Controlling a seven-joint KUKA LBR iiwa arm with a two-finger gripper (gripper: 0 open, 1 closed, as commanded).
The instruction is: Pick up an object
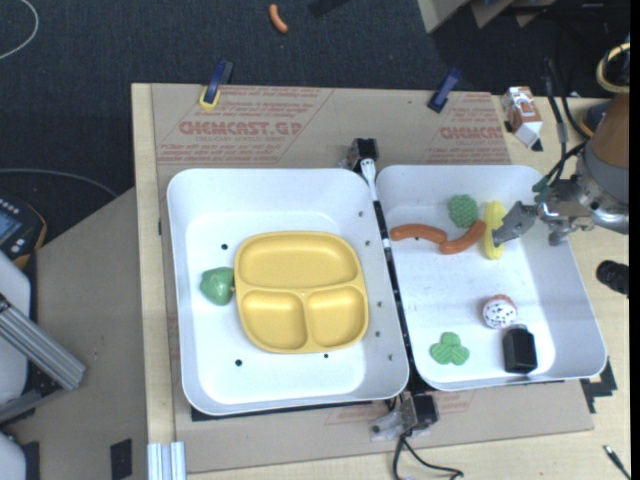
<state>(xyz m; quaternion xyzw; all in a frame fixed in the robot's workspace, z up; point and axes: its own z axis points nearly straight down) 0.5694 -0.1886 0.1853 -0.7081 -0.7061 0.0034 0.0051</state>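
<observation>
Two bins, arm (610, 158) cut off at right, jaws (510, 225) by yellow piece (492, 230), grip unclear

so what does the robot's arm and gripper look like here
At the right edge, the arm shows a rounded grey body with an orange band on top. Below it sits a metallic silver wrist, and the gripper ends in dark grey fingers. Black cables run nearby.
</observation>
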